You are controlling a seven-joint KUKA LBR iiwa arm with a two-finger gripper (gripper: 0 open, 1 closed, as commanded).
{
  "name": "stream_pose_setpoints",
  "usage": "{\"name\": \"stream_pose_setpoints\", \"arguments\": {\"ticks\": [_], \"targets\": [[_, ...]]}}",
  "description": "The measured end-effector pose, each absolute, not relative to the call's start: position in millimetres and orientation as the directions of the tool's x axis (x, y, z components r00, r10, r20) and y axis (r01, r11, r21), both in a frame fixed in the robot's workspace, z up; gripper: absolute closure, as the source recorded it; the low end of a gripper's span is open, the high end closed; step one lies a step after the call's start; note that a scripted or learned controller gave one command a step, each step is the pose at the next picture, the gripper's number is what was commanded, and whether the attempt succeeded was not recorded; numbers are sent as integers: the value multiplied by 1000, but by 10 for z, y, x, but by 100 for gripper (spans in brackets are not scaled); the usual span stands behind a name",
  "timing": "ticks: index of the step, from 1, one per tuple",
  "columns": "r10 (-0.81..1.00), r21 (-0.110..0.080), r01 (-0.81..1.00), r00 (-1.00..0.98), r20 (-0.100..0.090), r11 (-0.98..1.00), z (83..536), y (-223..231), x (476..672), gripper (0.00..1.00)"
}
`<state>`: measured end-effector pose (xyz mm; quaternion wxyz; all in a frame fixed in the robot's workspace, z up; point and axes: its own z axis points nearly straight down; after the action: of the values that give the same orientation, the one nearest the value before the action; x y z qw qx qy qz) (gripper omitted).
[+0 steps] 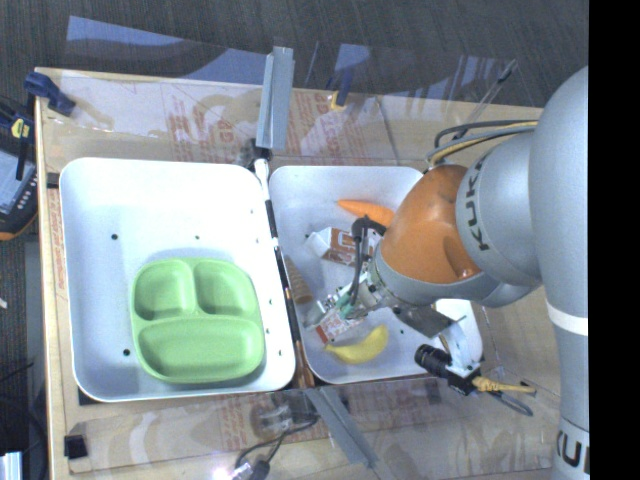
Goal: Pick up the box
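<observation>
Jaws (345, 306) hang low inside the right bin (300, 198), reaching down from the grey and orange arm (470, 228); whether they are spread or closed I cannot tell, since the wrist hides most of them. Directly under them, touching or nearly so, lies what looks like the box (333, 320), a small red and white carton tilted on the bin floor, though clutter makes its outline hard to read. By my judgement the task is at the grasp itself: the approach is made, but the box sits in the bin and nothing shows it lifted, so closing and raising remain. Counted: one banana (360, 347) just below the jaws, one carrot (366, 211) well above them, one packet (335, 243) between carrot and jaws. Far to the jaws' left, the second bin (90, 218) holds one green divided tray (198, 320).
</observation>
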<state>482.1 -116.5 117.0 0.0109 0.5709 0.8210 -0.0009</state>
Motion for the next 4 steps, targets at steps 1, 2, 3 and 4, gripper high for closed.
{"name": "stream_pose_setpoints", "arguments": {"ticks": [1, 2, 3, 4], "targets": [[970, 10, 970, -243, -20, 243, 975, -1126, 4789, 0], [968, 9, 968, -252, -9, 252, 1074, -1082, 4802, 100], [968, 10, 968, -249, -16, 249, 1083, -1114, 4803, 0], [967, 9, 967, -254, -10, 254, 1174, -1093, 4807, 100]]}}
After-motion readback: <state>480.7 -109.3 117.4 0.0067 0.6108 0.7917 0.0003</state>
